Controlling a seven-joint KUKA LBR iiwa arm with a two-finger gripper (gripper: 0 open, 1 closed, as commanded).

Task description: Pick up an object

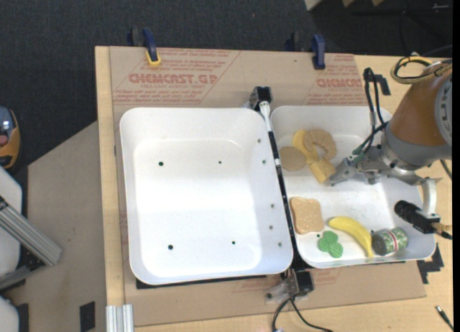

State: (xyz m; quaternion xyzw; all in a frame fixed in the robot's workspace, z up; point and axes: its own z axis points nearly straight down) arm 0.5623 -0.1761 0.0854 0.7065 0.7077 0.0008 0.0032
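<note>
Right-hand shallow white bin (pixel 345 260), near edge: small green plastic leafy piece (pixel 330 244), curved yellow banana (pixel 352 233) and a green-labelled tin can (pixel 389 241) lying on its side, the banana's tip just beside the can. Farther in, a tan toast slice (pixel 307 215). Beyond that, a round brown cookie-like disc (pixel 292 157), a pale pretzel-shaped piece (pixel 318 142) and a yellow wedge (pixel 321 171). Two-finger gripper (pixel 338 177) sits low beside the wedge; finger state cannot be told. Left-hand white bin (pixel 194 194) alongside.
</note>
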